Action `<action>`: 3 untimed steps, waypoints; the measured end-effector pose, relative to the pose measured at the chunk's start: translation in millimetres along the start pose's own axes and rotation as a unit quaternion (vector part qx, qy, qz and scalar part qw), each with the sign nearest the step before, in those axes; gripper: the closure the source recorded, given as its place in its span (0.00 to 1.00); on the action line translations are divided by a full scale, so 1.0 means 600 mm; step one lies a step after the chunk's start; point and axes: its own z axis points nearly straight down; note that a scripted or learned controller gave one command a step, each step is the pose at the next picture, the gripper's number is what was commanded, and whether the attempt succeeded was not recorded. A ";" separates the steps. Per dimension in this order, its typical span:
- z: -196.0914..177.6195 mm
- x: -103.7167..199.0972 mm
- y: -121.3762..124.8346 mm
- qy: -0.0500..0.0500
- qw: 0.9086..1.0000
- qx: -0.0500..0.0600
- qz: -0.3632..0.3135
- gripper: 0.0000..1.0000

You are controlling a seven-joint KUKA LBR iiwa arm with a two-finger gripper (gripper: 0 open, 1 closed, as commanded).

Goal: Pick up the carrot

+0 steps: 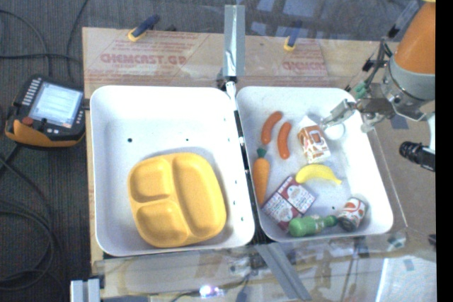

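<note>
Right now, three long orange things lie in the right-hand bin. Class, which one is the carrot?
The carrot is the one lying along the bin's left wall, with a green top. The two sausages are redder, have rounded ends, and lie farther up.

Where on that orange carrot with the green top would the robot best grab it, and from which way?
Probably from straight above, around the thick upper half of the orange carrot. It lies flat and lengthwise close along the left wall of the right white bin, green top pointing away from the camera. One finger must slip into the narrow gap by that wall, the other on the open side toward the red and white carton.
</note>
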 end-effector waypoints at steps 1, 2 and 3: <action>0.190 0.076 0.029 -0.007 0.995 -0.012 -0.099 0.00; 0.210 0.115 0.018 -0.016 0.995 -0.032 -0.088 0.00; 0.211 0.122 -0.045 -0.018 0.987 -0.038 -0.155 0.00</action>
